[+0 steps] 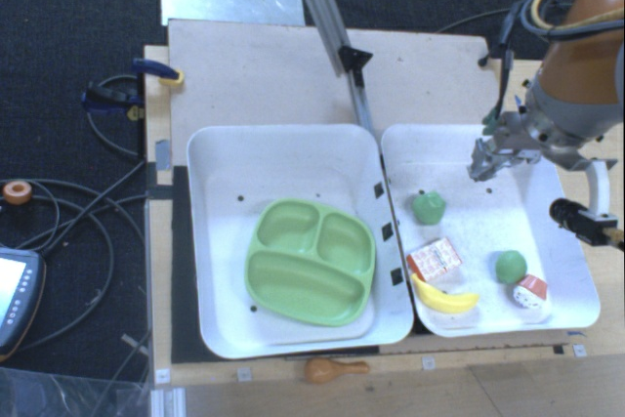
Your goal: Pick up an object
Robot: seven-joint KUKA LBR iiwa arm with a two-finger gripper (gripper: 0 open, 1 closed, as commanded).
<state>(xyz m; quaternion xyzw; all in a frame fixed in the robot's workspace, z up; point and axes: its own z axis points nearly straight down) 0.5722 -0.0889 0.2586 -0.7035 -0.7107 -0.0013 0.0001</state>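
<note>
The right bin (459, 142) holds a green pepper-like toy (428, 206), a red and white carton (434, 260), a yellow banana (445, 298), a green ball (510, 266) and a red and white piece (531, 294). My gripper (485, 163) hangs over the upper middle of that bin, up and to the right of the green pepper-like toy. Nothing shows between its fingertips. The arm comes in from the right above it.
The left bin (225, 161) holds a green divided plate (311, 261). A brown wooden piece (334, 369) lies on the bench in front of the bins. A slanted metal pole (327, 10) crosses above the gap between the bins. Cables lie at the left.
</note>
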